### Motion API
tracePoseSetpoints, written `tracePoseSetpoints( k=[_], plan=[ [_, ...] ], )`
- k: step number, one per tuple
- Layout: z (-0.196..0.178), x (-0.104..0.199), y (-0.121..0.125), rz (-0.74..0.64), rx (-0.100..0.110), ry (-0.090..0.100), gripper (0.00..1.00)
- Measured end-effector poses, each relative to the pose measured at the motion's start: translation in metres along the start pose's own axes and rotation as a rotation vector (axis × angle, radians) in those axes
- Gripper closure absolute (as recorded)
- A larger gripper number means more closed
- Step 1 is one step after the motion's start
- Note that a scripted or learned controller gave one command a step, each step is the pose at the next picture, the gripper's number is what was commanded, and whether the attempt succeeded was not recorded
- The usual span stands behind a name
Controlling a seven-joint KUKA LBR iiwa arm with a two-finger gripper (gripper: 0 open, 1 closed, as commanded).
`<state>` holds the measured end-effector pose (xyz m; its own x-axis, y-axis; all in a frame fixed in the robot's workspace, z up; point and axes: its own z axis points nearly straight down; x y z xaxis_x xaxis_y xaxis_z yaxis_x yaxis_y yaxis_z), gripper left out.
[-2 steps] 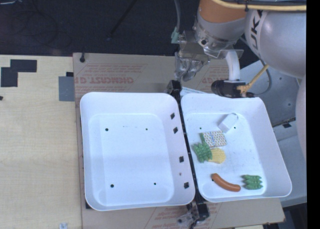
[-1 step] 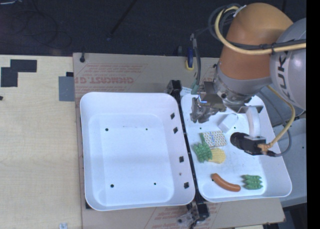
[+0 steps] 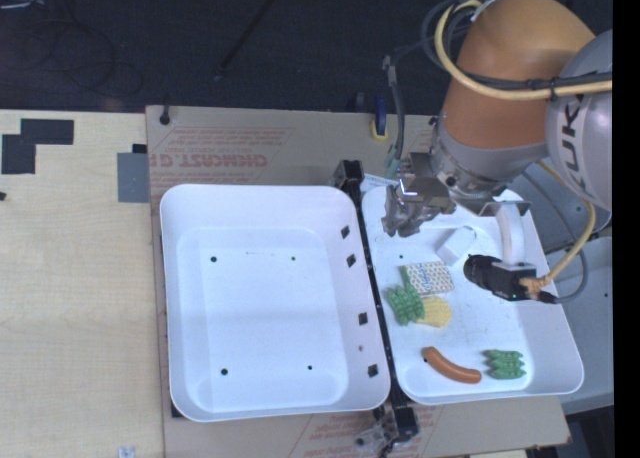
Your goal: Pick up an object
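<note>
My gripper point(image 3: 402, 218) hangs over the far left corner of the right bin point(image 3: 560, 366), below the orange-banded wrist. Nothing shows between its tips. In front of it lie a white packet with a dotted pattern point(image 3: 428, 276), a green leafy piece point(image 3: 403, 304) and a yellow corn-like piece point(image 3: 436, 312) touching each other. Nearer the front edge are an orange-red sausage point(image 3: 450, 365) and green pea pods point(image 3: 505, 364). A small white block point(image 3: 455, 243) rests just right of the gripper.
The left bin point(image 3: 175, 296) stands beside the right one, with a black-clipped divider point(image 3: 362, 276) between them. Both sit on a cardboard sheet point(image 3: 250, 146). The arm's bulk covers the right bin's far right corner.
</note>
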<state>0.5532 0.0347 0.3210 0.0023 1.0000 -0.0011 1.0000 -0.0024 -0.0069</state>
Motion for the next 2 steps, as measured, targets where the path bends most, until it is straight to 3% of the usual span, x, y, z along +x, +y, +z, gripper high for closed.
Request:
tracePoseSetpoints(
  k=[1,2],
  plan=[
    [0.012,0.055,0.014,-0.007,-0.004,0.002,1.0],
    [0.065,-0.058,-0.016,0.009,0.004,-0.004,1.0]
  ],
)
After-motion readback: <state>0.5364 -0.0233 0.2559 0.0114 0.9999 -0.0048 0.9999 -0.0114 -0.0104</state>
